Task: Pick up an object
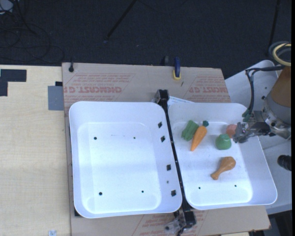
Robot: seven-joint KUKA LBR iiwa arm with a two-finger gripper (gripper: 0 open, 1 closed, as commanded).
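Observation:
The right bin (255,191) holds several toy foods. An orange carrot (198,137) lies beside a green piece (189,130) near the bin's left wall. A round green object (223,141) sits further right, with a small pinkish-red object (231,129) just above it. A brown drumstick (223,167) lies lower in the bin. My gripper (241,133) hangs at the bin's right side, close to the pinkish-red object and the round green one. Nothing is visibly held between its fingers.
The left bin (88,200) stands beside the right one, with a black divider strip (168,151) between them. Both rest on a cardboard sheet (118,85). A blue and yellow clamp (177,69) grips the cardboard's far edge. Cables hang by the arm (280,107).

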